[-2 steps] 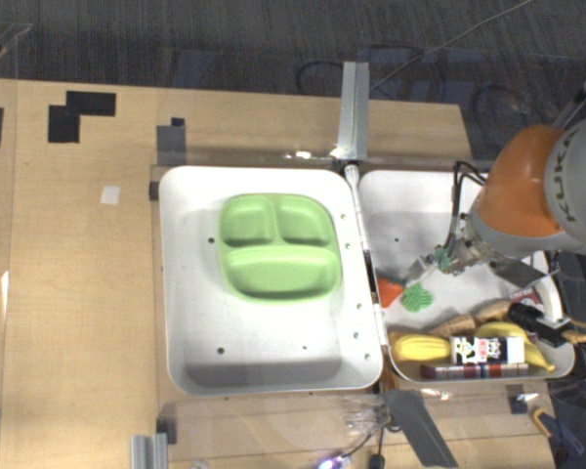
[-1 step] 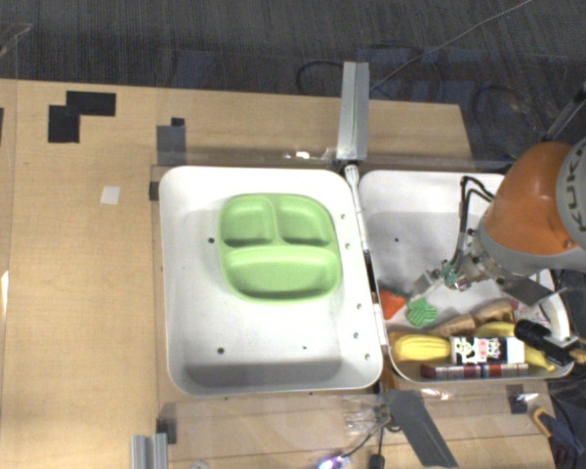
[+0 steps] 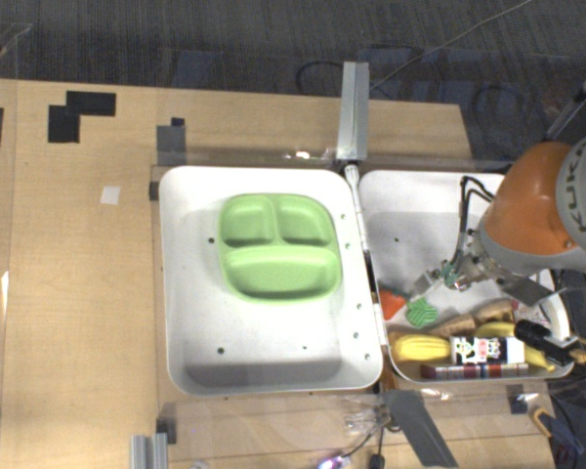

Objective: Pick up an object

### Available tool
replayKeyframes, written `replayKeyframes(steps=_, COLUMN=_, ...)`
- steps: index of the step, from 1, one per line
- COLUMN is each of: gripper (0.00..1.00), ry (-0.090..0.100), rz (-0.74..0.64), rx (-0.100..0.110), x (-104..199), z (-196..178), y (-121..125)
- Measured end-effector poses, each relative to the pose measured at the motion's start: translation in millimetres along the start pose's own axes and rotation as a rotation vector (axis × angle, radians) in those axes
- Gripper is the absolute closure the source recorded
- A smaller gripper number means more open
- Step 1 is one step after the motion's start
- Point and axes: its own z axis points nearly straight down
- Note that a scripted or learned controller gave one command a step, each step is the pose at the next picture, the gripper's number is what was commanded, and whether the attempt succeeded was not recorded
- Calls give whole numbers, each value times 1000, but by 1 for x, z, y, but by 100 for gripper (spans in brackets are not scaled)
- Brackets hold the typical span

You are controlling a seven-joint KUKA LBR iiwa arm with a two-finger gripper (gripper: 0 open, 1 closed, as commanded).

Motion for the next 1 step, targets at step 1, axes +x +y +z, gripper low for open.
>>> replayKeyframes(steps=1, gripper=0, ry=4, rz=-118, rx=8, x=-73, z=6, y=78)
